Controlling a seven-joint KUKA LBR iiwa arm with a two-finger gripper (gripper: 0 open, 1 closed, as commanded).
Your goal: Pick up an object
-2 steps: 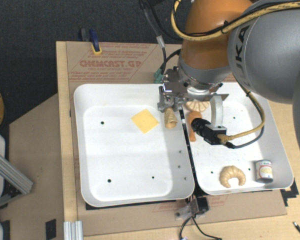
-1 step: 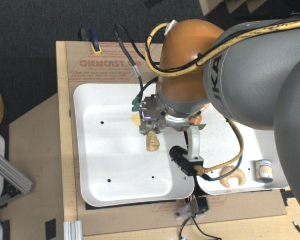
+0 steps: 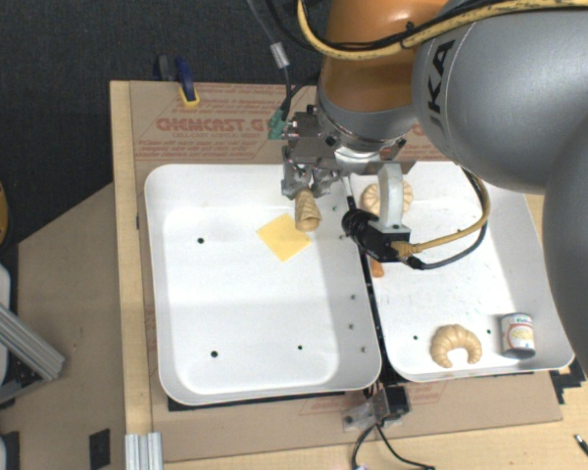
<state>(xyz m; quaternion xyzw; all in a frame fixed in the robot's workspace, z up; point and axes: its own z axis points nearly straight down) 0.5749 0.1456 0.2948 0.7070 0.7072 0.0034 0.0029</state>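
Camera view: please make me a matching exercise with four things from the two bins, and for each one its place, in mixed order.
Things:
1. yellow square piece
2. croissant
3. small can
4. tan cork-like piece

Places:
a. right bin, near its front right corner
b. lying flat in the left bin, towards its back
c. directly under the end effector
d. right bin, near the front edge, left of the can

Pairs: 1-b, 2-d, 3-a, 4-c
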